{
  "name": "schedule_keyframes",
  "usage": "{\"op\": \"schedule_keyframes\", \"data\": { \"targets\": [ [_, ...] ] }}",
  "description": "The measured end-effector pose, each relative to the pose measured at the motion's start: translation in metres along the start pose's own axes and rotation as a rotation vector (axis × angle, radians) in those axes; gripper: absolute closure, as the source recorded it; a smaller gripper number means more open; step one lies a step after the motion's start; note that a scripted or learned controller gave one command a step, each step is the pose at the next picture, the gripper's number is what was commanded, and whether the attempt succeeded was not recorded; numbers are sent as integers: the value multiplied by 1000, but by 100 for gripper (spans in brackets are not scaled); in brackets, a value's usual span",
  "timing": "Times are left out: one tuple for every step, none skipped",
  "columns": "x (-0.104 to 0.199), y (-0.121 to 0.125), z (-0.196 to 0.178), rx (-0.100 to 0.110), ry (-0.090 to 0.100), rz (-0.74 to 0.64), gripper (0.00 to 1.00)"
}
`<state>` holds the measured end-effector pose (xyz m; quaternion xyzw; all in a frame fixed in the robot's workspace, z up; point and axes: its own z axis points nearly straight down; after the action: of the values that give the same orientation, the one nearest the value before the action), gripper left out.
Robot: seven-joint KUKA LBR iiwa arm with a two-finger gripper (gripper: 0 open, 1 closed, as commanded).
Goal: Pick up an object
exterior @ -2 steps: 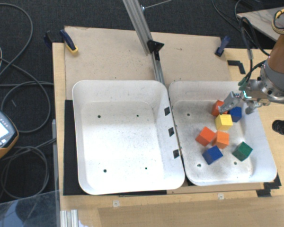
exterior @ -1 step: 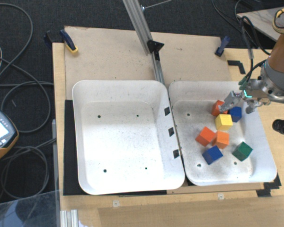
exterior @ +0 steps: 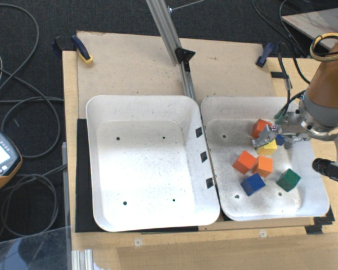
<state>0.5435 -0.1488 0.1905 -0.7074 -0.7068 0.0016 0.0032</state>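
The right bin (exterior: 231, 207) holds several small blocks. An orange block (exterior: 260, 127) lies at the upper middle, and a yellow block (exterior: 267, 147) sits just below it. My gripper (exterior: 270, 135) reaches in from the right and hovers low between these two, right against them. Two more orange blocks (exterior: 245, 162) (exterior: 265, 165) sit side by side further down. A blue block (exterior: 252, 184) and a green block (exterior: 288, 180) lie nearest the front rim. The arm's wrist hides part of the bin's right side.
The left bin (exterior: 101, 151) stands beside the right one, and their rims meet along a ridge with black tabs (exterior: 203, 156). A slanted metal pole (exterior: 169, 27) rises behind the bins. Clamps (exterior: 82, 48) (exterior: 266, 54) grip the bench's back corners.
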Motion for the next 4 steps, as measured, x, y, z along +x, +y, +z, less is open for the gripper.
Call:
{"op": "schedule_keyframes", "data": {
  "targets": [
    [4, -3, 63, 0, 1, -1, 0],
    [6, 3, 82, -15, 4, -3, 0],
    [4, 5, 69, -27, -1, -3, 100],
    [1, 4, 24, -13, -4, -2, 100]
  ]
}}
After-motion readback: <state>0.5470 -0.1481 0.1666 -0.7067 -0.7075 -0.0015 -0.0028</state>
